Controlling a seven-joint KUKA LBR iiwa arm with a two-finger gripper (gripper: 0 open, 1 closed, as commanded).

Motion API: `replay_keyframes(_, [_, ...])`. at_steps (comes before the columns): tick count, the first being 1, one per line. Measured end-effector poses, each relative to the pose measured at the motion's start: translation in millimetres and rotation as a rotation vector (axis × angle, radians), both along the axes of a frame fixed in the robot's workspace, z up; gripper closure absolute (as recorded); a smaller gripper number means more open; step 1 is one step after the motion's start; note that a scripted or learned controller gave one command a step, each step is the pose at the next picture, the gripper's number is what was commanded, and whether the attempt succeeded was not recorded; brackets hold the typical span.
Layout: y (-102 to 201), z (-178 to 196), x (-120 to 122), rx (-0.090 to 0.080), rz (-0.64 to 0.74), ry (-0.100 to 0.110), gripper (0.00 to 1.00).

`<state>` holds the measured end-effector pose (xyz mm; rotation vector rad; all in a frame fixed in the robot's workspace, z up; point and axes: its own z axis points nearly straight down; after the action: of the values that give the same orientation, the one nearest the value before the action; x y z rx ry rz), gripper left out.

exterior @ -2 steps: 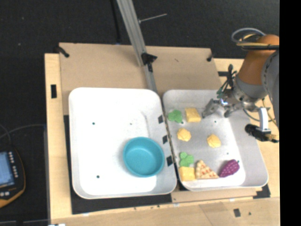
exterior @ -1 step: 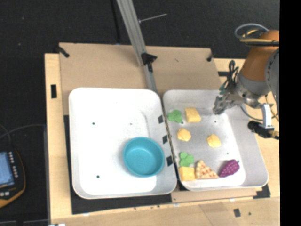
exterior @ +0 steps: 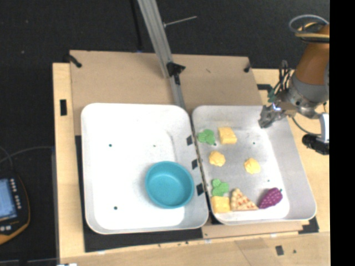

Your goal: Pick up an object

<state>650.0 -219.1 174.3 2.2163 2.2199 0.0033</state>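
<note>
Yellow block (exterior: 227,135) left of gripper (exterior: 268,117), apart; gripper grip state unclear.

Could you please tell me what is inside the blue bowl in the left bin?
The blue bowl shows only its own blue inner surface; nothing lies in it. The left bin floor beneath it is covered.

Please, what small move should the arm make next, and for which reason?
Probably move the claw toward the yellow block and lower over it. The claw hangs at the right bin's far edge with nothing visibly in it, and that block is the closest item, with clear space around it.
</note>
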Motion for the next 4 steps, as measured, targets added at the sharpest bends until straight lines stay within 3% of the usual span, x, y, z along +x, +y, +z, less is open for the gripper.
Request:
replay_keyframes(1, [4.7, 59.8, -5.5, 0.000, 0.005, -0.003, 1.00])
replay_keyframes(2, [3.4, 91.5, -4.6, 0.000, 0.005, -0.001, 1.00])
replay_keyframes(4, [97.0, 73.4, -42.3, 0.002, 0.003, 0.004, 1.00])
